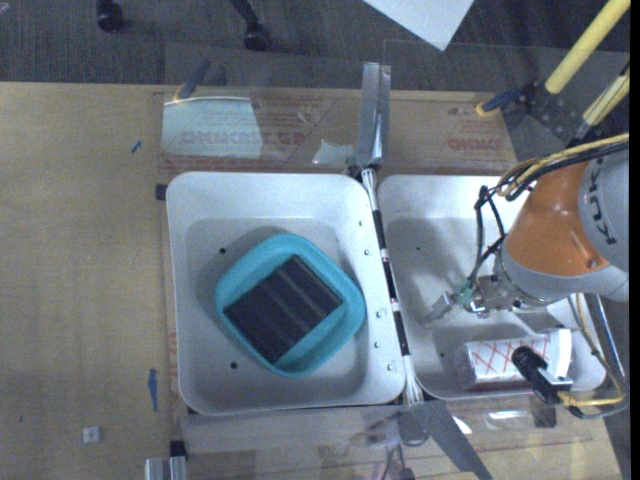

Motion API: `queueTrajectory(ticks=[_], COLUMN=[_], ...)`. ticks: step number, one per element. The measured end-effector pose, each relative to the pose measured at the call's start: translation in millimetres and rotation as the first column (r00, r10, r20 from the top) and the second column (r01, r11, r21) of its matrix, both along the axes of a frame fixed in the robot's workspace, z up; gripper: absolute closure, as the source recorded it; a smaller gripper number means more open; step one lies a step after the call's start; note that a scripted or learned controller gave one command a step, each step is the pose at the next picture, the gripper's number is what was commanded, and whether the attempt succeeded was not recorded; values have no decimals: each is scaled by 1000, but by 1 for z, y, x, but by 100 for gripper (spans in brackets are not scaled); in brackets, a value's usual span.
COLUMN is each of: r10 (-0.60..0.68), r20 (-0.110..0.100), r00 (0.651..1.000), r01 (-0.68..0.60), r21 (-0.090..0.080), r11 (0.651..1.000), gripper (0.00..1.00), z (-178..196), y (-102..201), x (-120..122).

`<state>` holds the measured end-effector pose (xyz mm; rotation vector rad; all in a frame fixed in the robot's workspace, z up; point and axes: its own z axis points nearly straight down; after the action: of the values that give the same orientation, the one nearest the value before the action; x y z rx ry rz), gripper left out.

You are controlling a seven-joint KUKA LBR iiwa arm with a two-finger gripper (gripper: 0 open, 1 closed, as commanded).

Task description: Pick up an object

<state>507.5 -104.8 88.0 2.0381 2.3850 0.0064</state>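
**Arm low in the right bin, carton close by**

The pincer (478,303) sits low over the floor of the right bin (430,218), hanging from the grey and orange arm (560,233) that comes in from the right. Its working end is small and partly hidden under the wrist, so I cannot tell how it stands, and nothing can be seen caught in it. A thin pale tip pokes out to the left of it, toward bare bin floor.

Just beside it, toward the near edge of the same bin, lies a small white carton (505,360) with a red criss-cross pattern, flat on its side and tucked along the near wall. A dark part of the rig crosses its right end. It is the nearest thing to grab, and lying flat it probably offers its long sides to a grip from above. Being so close to the wall, it may leave little room on that side.

Across the divider, the left bin (190,268) holds a teal dish (345,298) turned at an angle, with a dark ribbed block (280,308) resting in it. Both are well apart from the arm.

No pick looks made yet.
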Motion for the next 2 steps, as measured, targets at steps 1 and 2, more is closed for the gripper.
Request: queueTrajectory(ticks=[1,2], r10=[-17,49], r20=[-5,-5], r00=[1000,999], r01=[17,-49], r21=[-1,-2], r11=[1000,999], gripper=[0,0], z=[7,87], y=[-4,10], x=[54,64])
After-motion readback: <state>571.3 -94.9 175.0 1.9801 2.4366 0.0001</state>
